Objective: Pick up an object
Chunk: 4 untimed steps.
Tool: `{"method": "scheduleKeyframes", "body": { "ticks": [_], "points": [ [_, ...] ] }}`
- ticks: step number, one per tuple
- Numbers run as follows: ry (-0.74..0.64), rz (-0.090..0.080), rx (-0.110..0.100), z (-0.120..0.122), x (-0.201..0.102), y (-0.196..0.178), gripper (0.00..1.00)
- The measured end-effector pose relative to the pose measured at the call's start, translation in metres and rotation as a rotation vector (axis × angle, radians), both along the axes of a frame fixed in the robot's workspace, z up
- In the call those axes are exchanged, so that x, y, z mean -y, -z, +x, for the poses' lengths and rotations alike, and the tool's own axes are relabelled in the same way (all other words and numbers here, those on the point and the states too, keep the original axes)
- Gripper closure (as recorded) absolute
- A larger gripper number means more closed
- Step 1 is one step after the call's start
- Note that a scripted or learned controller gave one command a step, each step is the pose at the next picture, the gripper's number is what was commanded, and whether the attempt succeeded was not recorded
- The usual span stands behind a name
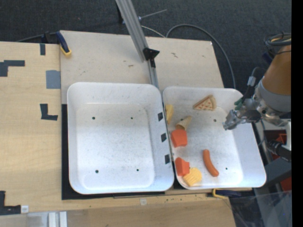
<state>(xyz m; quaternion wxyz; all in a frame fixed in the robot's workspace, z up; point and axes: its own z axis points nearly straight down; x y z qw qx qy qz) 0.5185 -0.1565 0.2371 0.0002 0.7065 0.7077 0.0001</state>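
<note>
A grey arm with an orange band is seen entering from the right of the frame, its pincer (230, 122) poised over the right-hand edge of the right bin (246, 174). Whether the pincer is spread or pressed together cannot be told from this angle, and nothing is seen between its tips.

The candidates for picking are all gathered in the right bin: a tan waffle-patterned wedge (205, 103) near the upper middle, a small cone-shaped piece (183, 122) and a yellow sliver (169, 111) by the left wall, an orange block (179, 138) below them, a second orange piece (182, 166) touching a yellow ridged piece (193, 177) at the lower left, and a red sausage (210, 162) lying alone at the lower centre. The left bin (75, 126) is seen beside it on the worktop (104, 51).

The step in hand is judged to be the approach. It would be done best if an isolated item were chosen, the wedge or the sausage being nearest; the sausage should be straddled across its narrow width. The clustered pieces by the divider are better avoided, since the wall could block a finger.
</note>
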Motion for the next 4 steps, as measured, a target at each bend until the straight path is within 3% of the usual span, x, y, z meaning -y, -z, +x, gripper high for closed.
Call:
{"method": "scheduleKeyframes", "body": {
  "ticks": [3, 4],
  "points": [
    [-0.005, 0.002, -0.002, 0.039, -0.157, -0.013, 1.00],
    [-0.004, 0.001, -0.005, 0.041, -0.205, 0.004, 1.00]
  ]
}}
